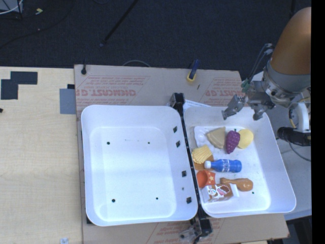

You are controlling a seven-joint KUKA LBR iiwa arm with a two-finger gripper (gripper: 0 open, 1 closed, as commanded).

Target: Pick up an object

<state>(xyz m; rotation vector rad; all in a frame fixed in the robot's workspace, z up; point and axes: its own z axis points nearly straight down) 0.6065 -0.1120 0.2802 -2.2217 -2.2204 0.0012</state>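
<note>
While every toy is crowded into the right bin point(284, 187), the gripper point(244, 108) is held above that bin's far rim, fingers spread open and nothing between them. Purple grapes point(232, 141) are seen just near of it, between a tan wedge point(217, 136) and a lemon point(246, 138), probably the handiest target.

A robotics lab: bench point(35, 151), twin white bins point(101, 117), trailing cables point(119, 11)

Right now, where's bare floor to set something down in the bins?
The left white bin has bare floor wall to wall. The right white bin is crowded mid-floor around the blue plastic bottle; bare strips run along its right wall and near edge.
</note>
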